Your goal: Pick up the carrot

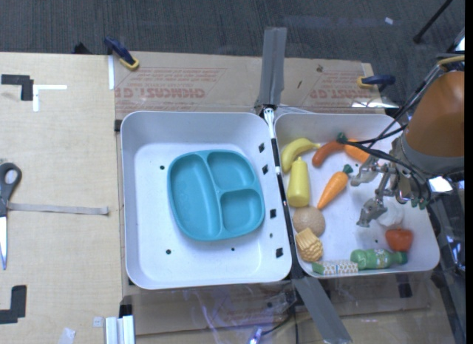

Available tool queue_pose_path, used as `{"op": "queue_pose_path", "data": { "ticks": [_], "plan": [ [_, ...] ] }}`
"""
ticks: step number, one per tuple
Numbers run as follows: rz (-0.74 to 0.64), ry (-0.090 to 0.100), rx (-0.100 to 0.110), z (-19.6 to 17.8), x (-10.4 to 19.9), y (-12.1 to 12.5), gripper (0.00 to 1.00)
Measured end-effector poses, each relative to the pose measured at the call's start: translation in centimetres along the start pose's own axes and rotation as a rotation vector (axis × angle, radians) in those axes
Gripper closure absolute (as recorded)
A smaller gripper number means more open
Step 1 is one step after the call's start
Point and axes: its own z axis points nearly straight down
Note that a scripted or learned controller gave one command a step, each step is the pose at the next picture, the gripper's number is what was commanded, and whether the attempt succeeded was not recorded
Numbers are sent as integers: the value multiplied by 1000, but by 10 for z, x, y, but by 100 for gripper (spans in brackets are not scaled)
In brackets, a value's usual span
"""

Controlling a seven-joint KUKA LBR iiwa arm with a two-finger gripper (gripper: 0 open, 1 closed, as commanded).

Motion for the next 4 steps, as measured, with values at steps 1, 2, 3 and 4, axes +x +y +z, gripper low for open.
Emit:
{"op": "queue_pose_path", "data": {
  "ticks": [1, 2, 3, 4],
  "plan": [
    [647, -2, 1, 16, -17, 26, 0],
    [795, -6, 3, 15, -35, 85, 0],
    [1316, 0, 3, 17, -58, 68, 0],
    [1338, 10, -1, 15, -85, 14, 0]
  ]
}}
